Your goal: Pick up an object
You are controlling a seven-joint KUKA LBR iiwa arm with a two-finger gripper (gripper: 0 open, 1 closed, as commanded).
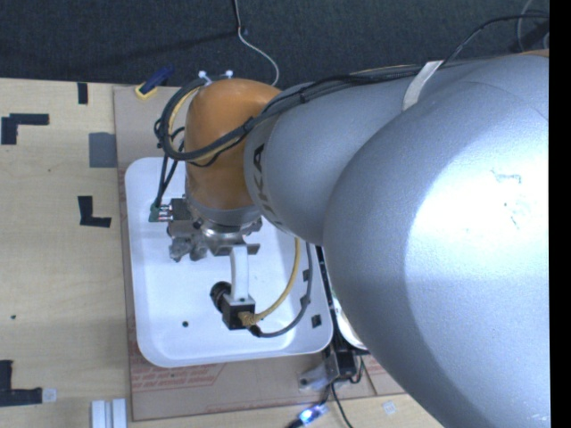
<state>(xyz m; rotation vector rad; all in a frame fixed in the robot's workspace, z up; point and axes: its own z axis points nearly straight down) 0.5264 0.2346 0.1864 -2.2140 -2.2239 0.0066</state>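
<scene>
My gripper (190,244) hangs below the orange wrist band (219,145), low over the upper left part of the left white bin (147,310). Nothing shows in its grasp from this angle. On the bin floor I make out just a tiny dark speck (185,323) near the front left. The arm's bulk hides the bin's right side and most of the other bin.
The grey arm (428,239) covers the right half of the view. Black tape marks (92,212) lie on the wooden bench left of the bin. A small blue and yellow item (153,81) sits at the bench's back edge. Cables hang near the bin's front right corner (326,377).
</scene>
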